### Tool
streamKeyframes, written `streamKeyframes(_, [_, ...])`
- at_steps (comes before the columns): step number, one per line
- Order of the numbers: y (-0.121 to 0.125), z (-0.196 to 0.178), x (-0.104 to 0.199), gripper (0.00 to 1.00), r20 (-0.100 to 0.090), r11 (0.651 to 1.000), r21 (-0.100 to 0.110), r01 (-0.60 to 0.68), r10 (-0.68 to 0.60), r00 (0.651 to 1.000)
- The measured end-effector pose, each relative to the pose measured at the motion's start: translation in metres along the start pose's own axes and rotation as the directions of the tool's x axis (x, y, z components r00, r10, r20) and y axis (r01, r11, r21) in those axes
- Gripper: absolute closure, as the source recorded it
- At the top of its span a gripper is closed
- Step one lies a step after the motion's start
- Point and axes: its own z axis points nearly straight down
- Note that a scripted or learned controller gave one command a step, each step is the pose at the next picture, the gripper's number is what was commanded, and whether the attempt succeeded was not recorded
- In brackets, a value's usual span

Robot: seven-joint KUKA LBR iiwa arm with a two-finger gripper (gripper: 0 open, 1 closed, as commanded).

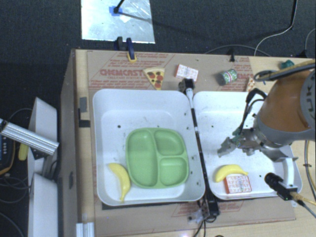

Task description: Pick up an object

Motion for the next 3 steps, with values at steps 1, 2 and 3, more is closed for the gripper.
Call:
streamKeyframes(1, [0.048, 0.099, -0.051, 0.0, 0.001, 1.0, -0.002, -0.002, 0.002, 1.0])
streamKeyframes(2, [0.143, 0.064, -0.097, 0.0, 0.002, 1.0, -0.004, 0.001, -0.001, 1.0])
streamKeyframes(3, [0.103, 0.099, -0.136, 0.0, 0.002, 1.0, -0.001, -0.001, 0.001, 1.0])
